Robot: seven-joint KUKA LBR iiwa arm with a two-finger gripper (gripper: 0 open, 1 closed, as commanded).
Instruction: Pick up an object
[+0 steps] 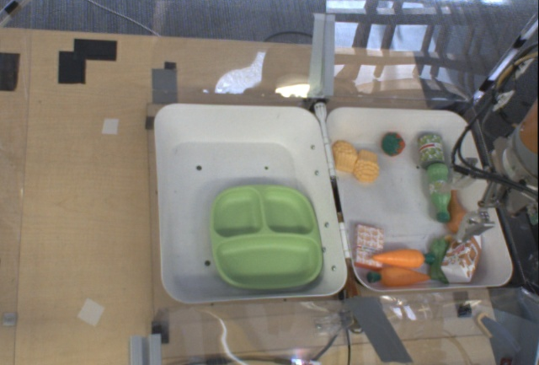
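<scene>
The claw (478, 227) hung over the right bin's (383, 195) far edge, just above a small carton (462, 260); I couldn't tell how it was set. To lift that carton cleanly, it would need to drop straight and avoid the green bottle (438, 190) beside it.

1. The grey KUKA arm with its orange band (529, 131) reaches in over the far right rim of the right shallow white plastic bin (505, 258).
2. Black cables loop along its wrist.
3. The metal two-finger gripper (478, 227) hangs just inside that rim, pointing down; its finger spacing is unclear.
</scene>
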